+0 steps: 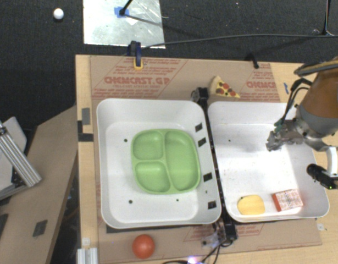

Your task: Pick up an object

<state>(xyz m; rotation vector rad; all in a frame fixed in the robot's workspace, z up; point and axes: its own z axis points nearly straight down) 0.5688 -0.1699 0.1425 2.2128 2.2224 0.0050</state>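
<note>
In the right bin (251,125) lie a yellow rounded object (250,204) and a small red and white box (287,200), both near the front edge. My gripper (275,141) hangs over the right part of this bin, above and behind the box, with nothing visibly between its fingers. The arm comes in from the right with its orange band at the upper right.
The left bin (111,147) holds a green divided plate (165,160). A toy pizza slice (224,88) lies on the cardboard behind the bins. A red ball (143,246) rests on the cardboard in front of the left bin.
</note>
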